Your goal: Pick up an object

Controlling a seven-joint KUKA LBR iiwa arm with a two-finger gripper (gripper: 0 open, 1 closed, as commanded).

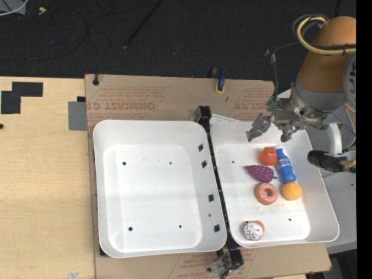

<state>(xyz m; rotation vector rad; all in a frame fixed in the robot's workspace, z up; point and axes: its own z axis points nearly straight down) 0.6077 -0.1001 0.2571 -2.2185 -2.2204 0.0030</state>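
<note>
The gripper (272,129) hovers wide-fingered, holding nothing, above the right bin (325,225); next, probably descend onto the orange toy (268,156).

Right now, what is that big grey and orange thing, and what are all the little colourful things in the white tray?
That is a robot arm, seen by a camera looking down from above the bench. It reaches in from the right. At its end is a gripper with two fingers, spread open, hanging over the top of the right bin with nothing between them. In that bin lie small toys: a red-orange piece, a blue bottle, a purple bunch of grapes, a pink doughnut, an orange ball and a white speckled ball. The left bin sits beside it.
</note>
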